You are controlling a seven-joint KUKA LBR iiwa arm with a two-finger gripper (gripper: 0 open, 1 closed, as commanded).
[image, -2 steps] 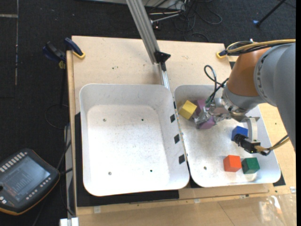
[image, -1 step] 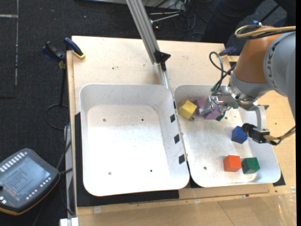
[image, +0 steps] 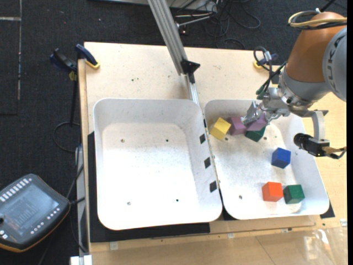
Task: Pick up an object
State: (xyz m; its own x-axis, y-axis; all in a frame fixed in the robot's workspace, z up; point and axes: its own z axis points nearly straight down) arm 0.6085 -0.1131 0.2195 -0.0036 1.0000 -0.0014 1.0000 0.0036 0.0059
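Note:
The right bin [image: 314, 186] holds several blocks. A yellow block [image: 220, 128], a purple block [image: 237, 125] and a dark green block [image: 256, 133] lie in a row near its far left corner. My gripper [image: 257, 117] hangs low right above the dark green block, at the purple block's right side, and covers the tops of both. It is unclear whether it touches either. A blue block [image: 281, 158] lies mid-bin on the right. An orange block [image: 272, 191] and a green block [image: 294, 193] sit side by side near the front edge.
The left bin [image: 110, 115] stands beside the right one, with a black-marked divider rim [image: 207, 153] between them. A slanted metal pole [image: 168, 26] rises from the bench behind the bins. A cable loop and connector [image: 311, 142] hang off the wrist over the right rim.

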